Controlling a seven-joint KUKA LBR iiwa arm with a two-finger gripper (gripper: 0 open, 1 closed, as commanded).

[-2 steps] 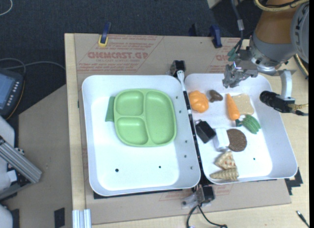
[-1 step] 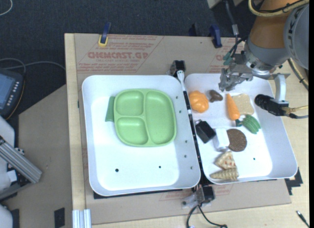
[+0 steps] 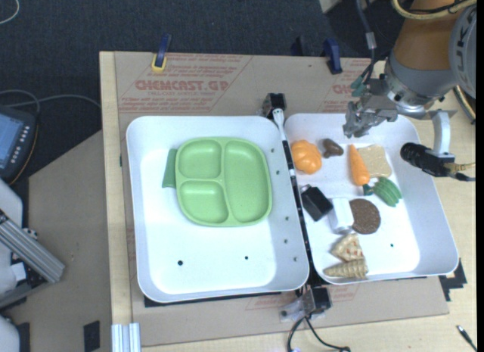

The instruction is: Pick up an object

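**Arm poised over a crowded right bin**

The grey arm with its orange band [image 3: 435, 10] reaches in from the right and hangs over the far end of the shallow white right-hand bin [image 3: 435, 225], presumably because every loose piece lies there. The shallow white left-hand bin [image 3: 151, 260] carries a pale green plastic divided plate [image 3: 224, 181], lying flat near its middle; it looks too broad and low for an easy pinch.

The two-finger gripper [image 3: 361, 122] hovers above the bin's back edge, with nothing visible between its tips; how wide it stands I cannot tell from this slant.

Just below and beside it lie the likeliest targets: a pale square slice of toy bread [image 3: 376, 160] with an orange toy carrot [image 3: 358, 166] resting along its left edge, touching it. Nearer the front are a round brown disc [image 3: 365, 216], a black rectangular block [image 3: 315, 201] beside the dividing wall, and an orange rounded toy fruit [image 3: 306, 156]. A small brown lump [image 3: 331, 147] sits apart from its neighbours, so it may offer the cleanest grasp.
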